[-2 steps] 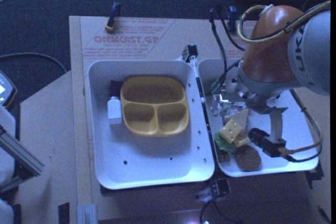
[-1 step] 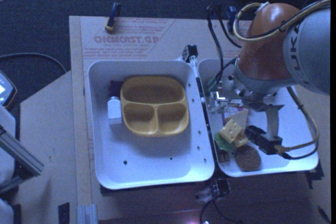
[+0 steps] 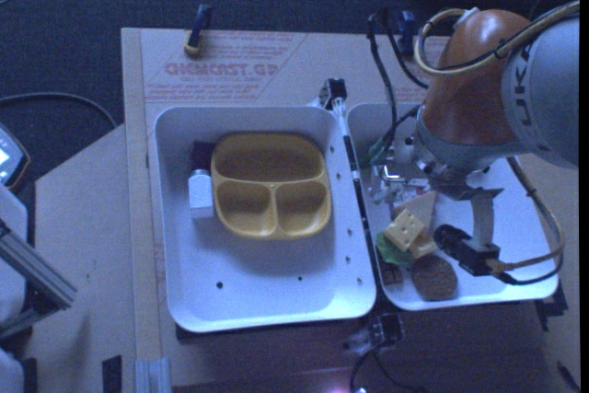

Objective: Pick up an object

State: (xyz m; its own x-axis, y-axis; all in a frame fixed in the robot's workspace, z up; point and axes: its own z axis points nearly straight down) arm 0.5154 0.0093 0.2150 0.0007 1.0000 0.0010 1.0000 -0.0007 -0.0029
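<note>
You see a yellow divided plate (image 3: 271, 185) and a small white bottle (image 3: 201, 193) in the white left bin (image 3: 267, 294), a pale yellow holed cheese piece (image 3: 403, 229), a brown round cookie (image 3: 433, 277), and the grey arm (image 3: 552, 87) with its orange band (image 3: 469, 78).

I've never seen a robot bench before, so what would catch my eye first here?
Likely the big grey and orange arm leaning in from the right over the right bin, above a cluster of small things such as a yellow cheese-like block and a brown disc. Next, the yellow divided plate in the left bin, a small white bottle beside it.
</note>
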